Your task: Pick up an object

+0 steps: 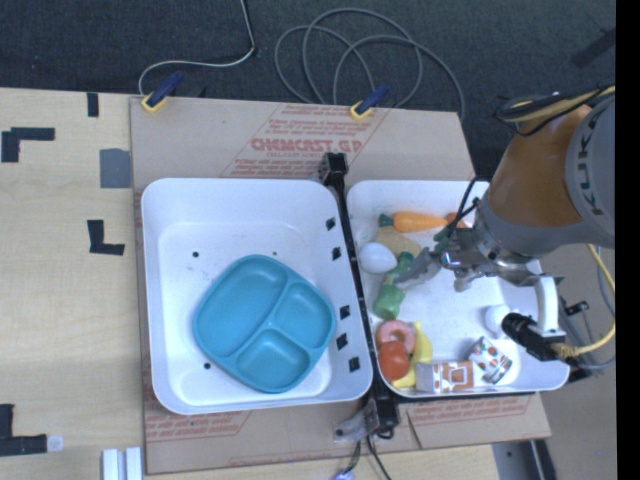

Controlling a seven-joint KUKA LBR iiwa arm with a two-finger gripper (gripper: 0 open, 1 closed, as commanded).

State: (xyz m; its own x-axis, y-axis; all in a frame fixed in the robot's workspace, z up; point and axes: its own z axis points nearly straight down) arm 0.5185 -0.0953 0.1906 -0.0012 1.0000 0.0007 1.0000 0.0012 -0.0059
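Object not picked yet, as far as this shows: the toy food all sits loose in the right bin (455,388), at the right-centre of the frame. There is a carrot (422,221) at the top, a white egg (377,258) below it, a green piece (389,298) under that, then a red-and-yellow cluster (398,346) and a small printed carton (450,375) along the bottom edge. The gripper (428,265) hangs low over the bin's middle, just beside the green piece and the egg; open or closed, cannot tell (too dark and small). Nothing visibly lifted. Left bin (165,218) holds a blue divided plate (264,322), untouched. Judged stage: approach done, grasp and lift remain.
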